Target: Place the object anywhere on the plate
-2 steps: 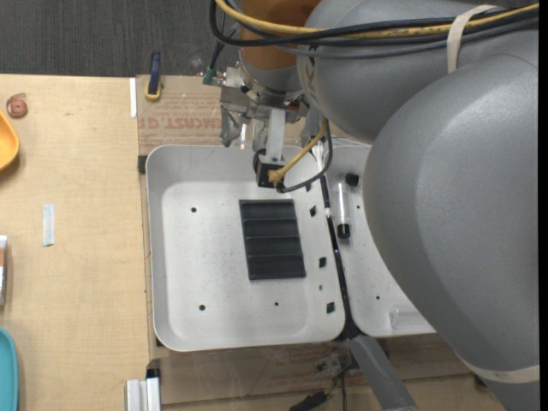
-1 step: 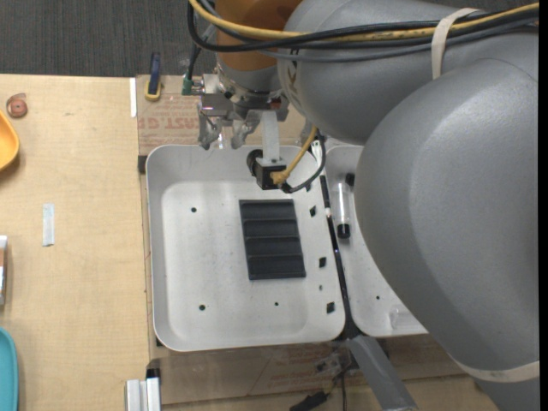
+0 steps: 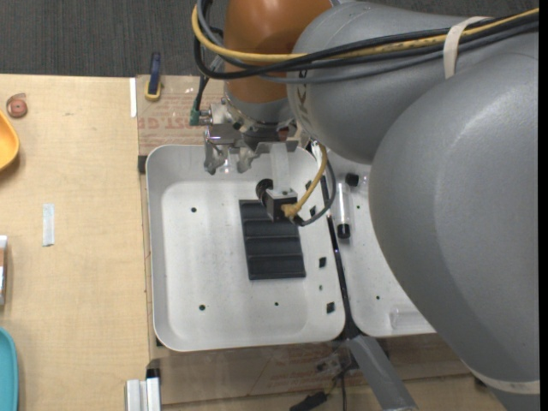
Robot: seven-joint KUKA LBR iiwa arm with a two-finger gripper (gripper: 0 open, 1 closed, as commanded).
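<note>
My arm (image 3: pixel 445 169) takes up the whole 3 o'clock side of the view, its orange band up at 12. The bench (image 3: pixel 77 212) runs off toward 9 o'clock. It carries the left bin (image 3: pixel 184 315), with the right bin (image 3: pixel 377 306) touching it on the 3 o'clock side.

A dark ribbed block (image 3: pixel 274 247) lies flat near the middle of the left bin, and I take it for the object. My pincer (image 3: pixel 233 159) hangs over that bin's 12 o'clock rim, apart from the block and at 11 o'clock of it. I cannot tell from here whether it is wide or narrow, and nothing shows in its grip.

A slim dark marker (image 3: pixel 341 217) lies in the right bin, just past the shared wall.

I cannot pick out a plate with certainty; an orange dish (image 3: pixel 5 144) at the far 9 o'clock edge may be it.

To do this well I should shift toward 5 o'clock, centre over the block, straddle its short width across the ribs, descend squarely, and mind the yellow cable hanging near the block's 12 o'clock end.
</note>
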